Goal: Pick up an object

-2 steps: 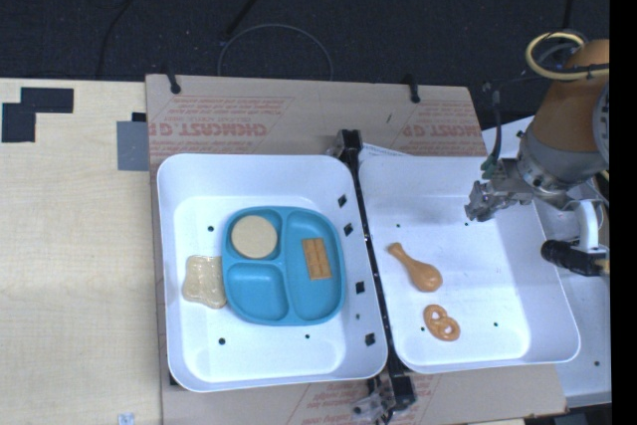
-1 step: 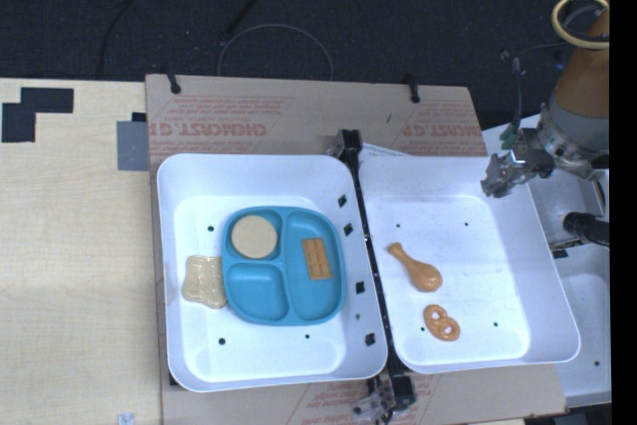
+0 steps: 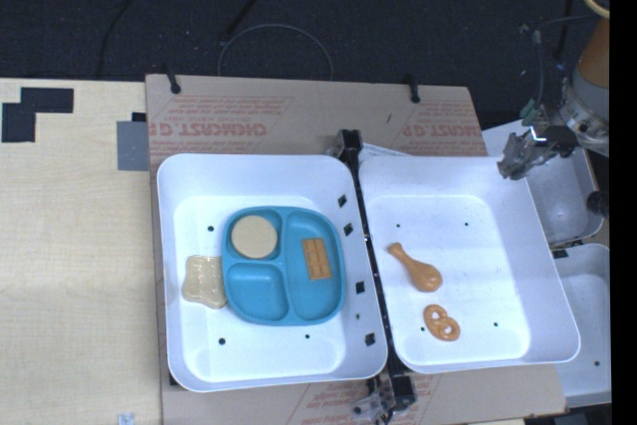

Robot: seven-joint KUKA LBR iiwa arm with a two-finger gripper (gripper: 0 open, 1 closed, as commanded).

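Camera view: gripper [image 3: 515,161] hangs beyond upper right corner of right bin [image 3: 537,244], over bench, holding nothing; finger spread, cannot tell. Right bin: chicken drumstick [image 3: 414,267] near middle, pretzel [image 3: 441,323] just below it. Left bin [image 3: 184,214]: blue 3-compartment plate [image 3: 267,299] with round cracker [image 3: 253,236], brown wafer [image 3: 317,259]; pale bread slice [image 3: 204,282] touching plate's left edge.

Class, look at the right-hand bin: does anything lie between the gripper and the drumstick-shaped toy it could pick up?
Nothing visible does. The gripper is above the right bin's far right corner, and the drumstick toy lies on bare white floor near the bin's middle. The pretzel sits nearer the camera, off that line.
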